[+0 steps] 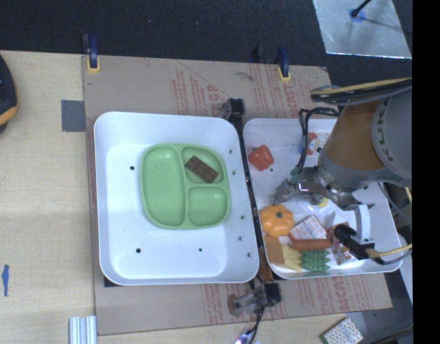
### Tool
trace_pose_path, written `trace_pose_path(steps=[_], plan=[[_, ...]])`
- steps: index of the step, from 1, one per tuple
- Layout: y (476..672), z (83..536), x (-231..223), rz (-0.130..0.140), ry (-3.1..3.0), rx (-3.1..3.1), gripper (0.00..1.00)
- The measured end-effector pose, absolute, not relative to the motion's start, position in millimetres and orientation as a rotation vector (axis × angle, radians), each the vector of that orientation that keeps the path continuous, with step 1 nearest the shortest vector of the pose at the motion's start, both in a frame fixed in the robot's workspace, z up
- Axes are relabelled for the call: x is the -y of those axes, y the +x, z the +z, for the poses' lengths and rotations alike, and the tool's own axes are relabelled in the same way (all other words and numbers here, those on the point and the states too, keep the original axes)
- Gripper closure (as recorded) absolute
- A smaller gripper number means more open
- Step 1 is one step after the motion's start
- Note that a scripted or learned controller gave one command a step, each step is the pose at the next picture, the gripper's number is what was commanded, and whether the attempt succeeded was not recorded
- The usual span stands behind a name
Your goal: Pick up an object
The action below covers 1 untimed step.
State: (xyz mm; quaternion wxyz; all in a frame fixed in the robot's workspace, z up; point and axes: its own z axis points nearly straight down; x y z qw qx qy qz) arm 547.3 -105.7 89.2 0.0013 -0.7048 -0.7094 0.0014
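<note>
Faintly, red lettering ran in strips across the brown cardboard sheet (170,84) under both bins, too small and slanted for me to read. That sheet lay on a pale wooden surface (34,213), pinned at its 12 o'clock edge by two blue-and-yellow clamps (92,53). A dark floor (170,13) lay beyond, with a grey panel (360,16) at 1 o'clock. A black and orange device (1,92) sat at the 9 o'clock edge.

My arm (363,142) reached over the right bin (277,131), and my jaws (300,185) hung low near its middle; whether they were open or closed I could not tell. Just toward 7 o'clock of them sat an orange pumpkin toy (276,221). A red pepper toy (261,158) lay toward 10 o'clock. A printed packet (309,229), its print unreadable, a sausage (312,245) and green pea pods (314,262) crowded the bin's 6 o'clock side.

The left bin (120,192) held a green divided plate (163,185), a brown chocolate bar (202,168) in its 1 o'clock compartment.
</note>
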Motion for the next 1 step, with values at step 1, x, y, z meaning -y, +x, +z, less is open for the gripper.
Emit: trace_pose_path(steps=[1], plan=[[661.3,93.9,143.5,-0.005,-2.220,2.235,0.00]])
